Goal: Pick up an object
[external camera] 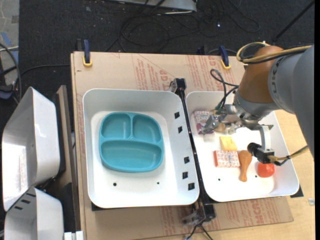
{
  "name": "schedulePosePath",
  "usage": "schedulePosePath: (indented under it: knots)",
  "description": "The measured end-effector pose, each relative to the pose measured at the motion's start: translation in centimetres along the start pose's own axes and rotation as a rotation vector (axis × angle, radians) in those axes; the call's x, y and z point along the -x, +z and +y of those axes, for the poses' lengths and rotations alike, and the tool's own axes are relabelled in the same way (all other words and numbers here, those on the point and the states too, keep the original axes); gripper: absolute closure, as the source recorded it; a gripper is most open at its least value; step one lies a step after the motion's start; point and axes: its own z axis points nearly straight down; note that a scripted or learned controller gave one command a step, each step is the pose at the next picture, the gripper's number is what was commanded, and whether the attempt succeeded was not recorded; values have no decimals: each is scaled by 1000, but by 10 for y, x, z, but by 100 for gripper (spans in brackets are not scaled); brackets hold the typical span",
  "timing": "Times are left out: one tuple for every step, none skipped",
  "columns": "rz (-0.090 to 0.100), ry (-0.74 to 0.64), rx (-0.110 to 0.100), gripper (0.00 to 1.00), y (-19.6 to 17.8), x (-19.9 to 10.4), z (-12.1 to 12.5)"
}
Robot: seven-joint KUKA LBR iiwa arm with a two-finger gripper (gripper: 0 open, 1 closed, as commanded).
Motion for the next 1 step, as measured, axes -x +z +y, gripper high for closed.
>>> schedulePosePath:
  knots:
    - [1, -1, 5, 0, 13, 0, 2]
